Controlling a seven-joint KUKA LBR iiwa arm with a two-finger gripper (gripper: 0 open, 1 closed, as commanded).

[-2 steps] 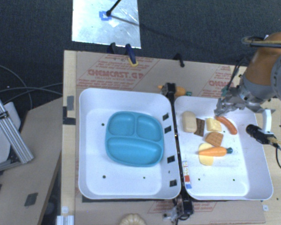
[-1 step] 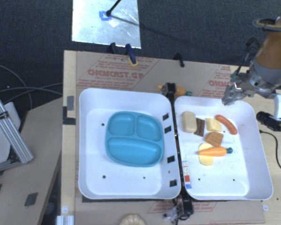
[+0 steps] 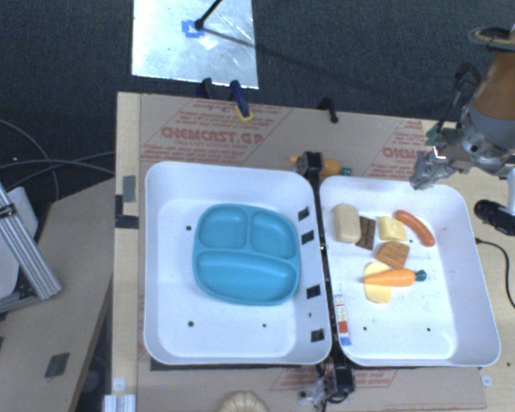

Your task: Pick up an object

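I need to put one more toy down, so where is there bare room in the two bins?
The right bin is bare along its near half, below the carrot and cheese. Its far half is crowded with food. In the left bin, the blue plate takes the middle; bare strips run along the near edge and left side.

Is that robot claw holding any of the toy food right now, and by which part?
Nothing is held. The gripper hovers over the right bin's far edge, with no food between its fingers.

Grey arm (image 3: pixel 503 128), orange band above wrist, dark cable alongside, metallic end effector (image 3: pixel 424 177).
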